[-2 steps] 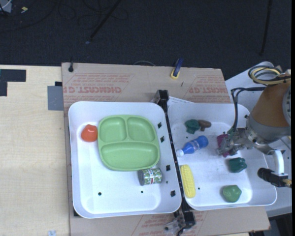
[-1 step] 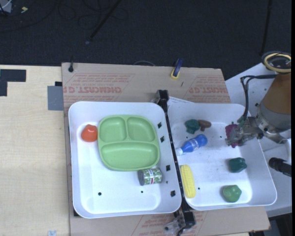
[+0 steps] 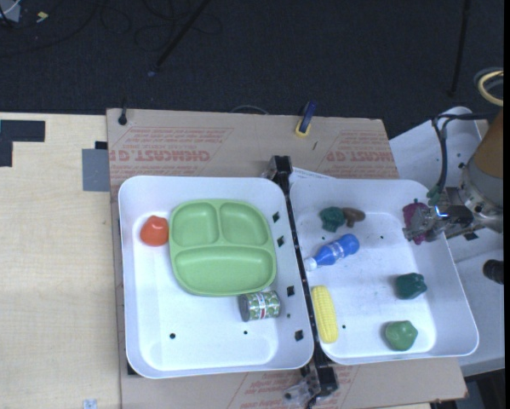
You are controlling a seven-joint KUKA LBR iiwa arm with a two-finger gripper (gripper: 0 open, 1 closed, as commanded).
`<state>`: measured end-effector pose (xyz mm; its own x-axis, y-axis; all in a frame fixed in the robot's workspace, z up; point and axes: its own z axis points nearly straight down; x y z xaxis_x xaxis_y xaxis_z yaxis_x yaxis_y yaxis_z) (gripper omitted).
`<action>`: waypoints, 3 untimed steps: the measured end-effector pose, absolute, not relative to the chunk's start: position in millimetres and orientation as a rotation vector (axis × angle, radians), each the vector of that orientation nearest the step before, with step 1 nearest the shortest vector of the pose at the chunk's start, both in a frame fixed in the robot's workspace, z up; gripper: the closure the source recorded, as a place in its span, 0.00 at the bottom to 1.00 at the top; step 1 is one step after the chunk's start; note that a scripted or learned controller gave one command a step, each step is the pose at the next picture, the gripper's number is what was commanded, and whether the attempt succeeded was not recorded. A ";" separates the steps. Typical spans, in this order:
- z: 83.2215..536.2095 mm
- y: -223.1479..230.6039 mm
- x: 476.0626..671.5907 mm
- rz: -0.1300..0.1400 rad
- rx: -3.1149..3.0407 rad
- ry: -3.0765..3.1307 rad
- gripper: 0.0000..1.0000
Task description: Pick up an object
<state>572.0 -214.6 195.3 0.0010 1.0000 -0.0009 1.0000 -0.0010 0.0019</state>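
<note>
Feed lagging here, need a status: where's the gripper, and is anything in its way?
Gripper low at right bin's right edge, fingers unclear. Nothing seen held. Dark green object nearest, below it. Path clear.

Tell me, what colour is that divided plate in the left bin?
Light green; the divided plate shows clearly in the camera view.

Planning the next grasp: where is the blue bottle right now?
The blue bottle lies in the right bin, near the divider, just above the corn cob.
</note>
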 end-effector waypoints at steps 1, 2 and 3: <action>229.7 -216.0 572.3 0.001 2.219 2.221 1.00; 232.3 -161.0 546.9 -0.001 2.222 2.229 1.00; 238.4 -116.6 528.3 -0.002 2.222 2.229 1.00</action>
